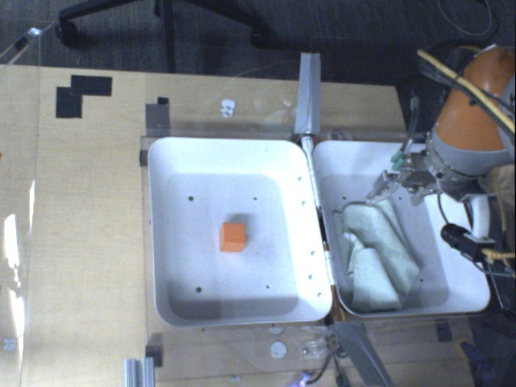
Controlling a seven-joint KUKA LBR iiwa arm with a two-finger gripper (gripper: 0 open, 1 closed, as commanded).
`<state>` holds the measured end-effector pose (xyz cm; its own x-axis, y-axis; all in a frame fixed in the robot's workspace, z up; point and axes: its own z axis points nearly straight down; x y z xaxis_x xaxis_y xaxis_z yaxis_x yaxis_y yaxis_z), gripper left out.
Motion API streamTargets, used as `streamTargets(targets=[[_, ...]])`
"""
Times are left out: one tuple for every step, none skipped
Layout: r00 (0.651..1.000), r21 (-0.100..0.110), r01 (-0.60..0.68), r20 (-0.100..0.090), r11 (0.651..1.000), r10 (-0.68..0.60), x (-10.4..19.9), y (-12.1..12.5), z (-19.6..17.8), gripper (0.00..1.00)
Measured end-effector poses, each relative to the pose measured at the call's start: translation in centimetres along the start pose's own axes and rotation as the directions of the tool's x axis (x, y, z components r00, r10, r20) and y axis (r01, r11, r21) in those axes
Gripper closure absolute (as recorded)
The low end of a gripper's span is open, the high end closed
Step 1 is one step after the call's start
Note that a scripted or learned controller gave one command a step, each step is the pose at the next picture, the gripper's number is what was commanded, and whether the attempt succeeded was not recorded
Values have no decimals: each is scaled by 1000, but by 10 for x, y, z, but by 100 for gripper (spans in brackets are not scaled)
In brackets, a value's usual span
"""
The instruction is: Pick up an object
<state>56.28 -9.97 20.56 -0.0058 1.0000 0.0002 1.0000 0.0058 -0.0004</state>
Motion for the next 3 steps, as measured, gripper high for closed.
streamTargets(targets=[[997, 4, -72, 0, 997, 72, -8, 6, 91, 0], [997, 3, -71, -1, 997, 71, -7, 8, 82, 100], [996, -3, -85, 0, 996, 85, 37, 13, -34, 100]])
